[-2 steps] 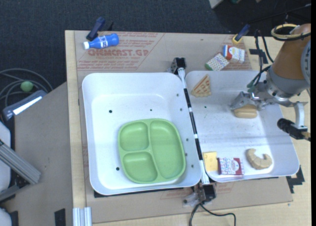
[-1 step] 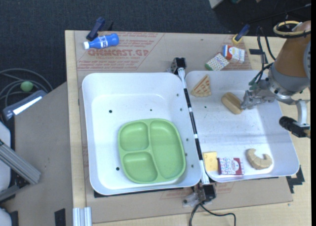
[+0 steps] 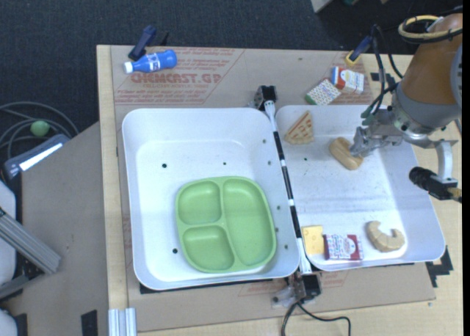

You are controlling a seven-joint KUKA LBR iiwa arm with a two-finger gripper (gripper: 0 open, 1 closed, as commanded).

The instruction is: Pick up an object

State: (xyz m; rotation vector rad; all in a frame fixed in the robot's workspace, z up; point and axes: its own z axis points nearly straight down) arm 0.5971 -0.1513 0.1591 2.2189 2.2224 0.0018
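A: Big things first: the tabletop [image 3: 110,180] carries two white bins; the left bin [image 3: 147,144] holds a green divided plate [image 3: 224,223]; the right bin [image 3: 411,217] holds the small stuff.

B: And the arm [image 3: 433,78]?

A: It reaches in from the right; its gripper [image 3: 361,144] sits low at the far side of the right bin, just at a tan bread roll [image 3: 345,154]; I cannot tell from here how the gripper is set.

B: So which step?

A: The approach to a grasp, I judge; the roll lies on the bin floor, not lifted. Next it needs a firm pinch, then a straight lift clear of the nearby sandwich wedge [image 3: 299,129].
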